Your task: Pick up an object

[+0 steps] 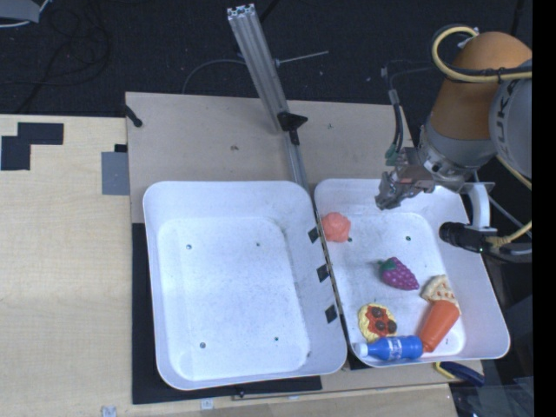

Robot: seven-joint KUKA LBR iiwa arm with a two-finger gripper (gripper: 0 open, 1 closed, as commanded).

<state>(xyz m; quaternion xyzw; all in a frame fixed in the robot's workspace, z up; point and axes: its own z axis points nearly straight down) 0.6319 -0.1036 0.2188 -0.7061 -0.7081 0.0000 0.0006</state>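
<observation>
Camera view: gripper [388, 195] grip state unclear, pink obj [336, 227] nearby, lower-left.

Even, fairly bright light falls from above, and both white bins [234, 233] come out pale with their floors nearly washed out. Shadows are soft (a thin dark one lies just under the hand [391, 195] on the bin wall). The floor beyond the table [61, 259] is very dark. The picture is mildly soft and grainy throughout.
</observation>
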